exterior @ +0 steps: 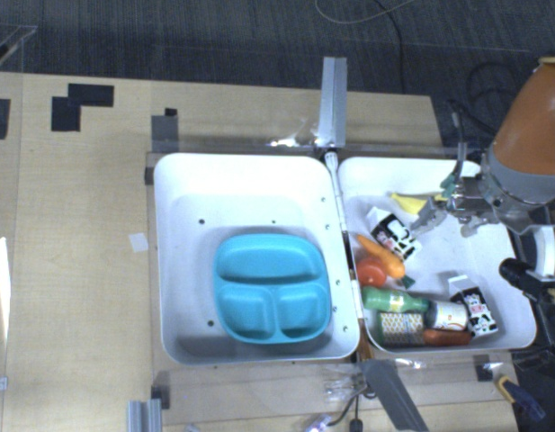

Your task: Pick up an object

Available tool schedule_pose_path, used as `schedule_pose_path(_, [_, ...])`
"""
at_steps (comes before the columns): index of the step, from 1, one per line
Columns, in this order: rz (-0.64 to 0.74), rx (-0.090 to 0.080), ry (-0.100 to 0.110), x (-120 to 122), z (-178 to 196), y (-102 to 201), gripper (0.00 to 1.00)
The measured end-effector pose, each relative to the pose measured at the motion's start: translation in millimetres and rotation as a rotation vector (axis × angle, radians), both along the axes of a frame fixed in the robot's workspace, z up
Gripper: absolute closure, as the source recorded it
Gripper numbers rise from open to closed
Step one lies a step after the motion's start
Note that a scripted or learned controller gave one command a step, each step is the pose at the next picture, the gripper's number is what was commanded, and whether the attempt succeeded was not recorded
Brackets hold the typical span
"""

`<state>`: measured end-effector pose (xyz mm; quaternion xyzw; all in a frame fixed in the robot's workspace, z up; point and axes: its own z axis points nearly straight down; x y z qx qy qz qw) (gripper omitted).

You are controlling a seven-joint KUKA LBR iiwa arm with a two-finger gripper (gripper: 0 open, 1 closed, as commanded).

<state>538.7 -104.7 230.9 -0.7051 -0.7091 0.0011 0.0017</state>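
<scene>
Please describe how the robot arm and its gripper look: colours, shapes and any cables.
The arm enters from the right: a rounded orange band over a grey wrist section. Below it, the gripper is a small grey metal assembly with thin parts and a greenish spot near its base. Black parts sit lower right of it. I cannot trace cables on the arm itself.

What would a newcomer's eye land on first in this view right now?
Probably the bright blue divided tray, lying alone in the left bin. Next, the arm's orange band at the right edge, above the right bin, where a carrot, a green bottle and small cartons crowd the near side.
</scene>
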Motion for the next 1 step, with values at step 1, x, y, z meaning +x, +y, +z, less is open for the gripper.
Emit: schedule_pose_path(1, [0.08,0.0,-0.005,35.3,-136.1,11.2,0.0])
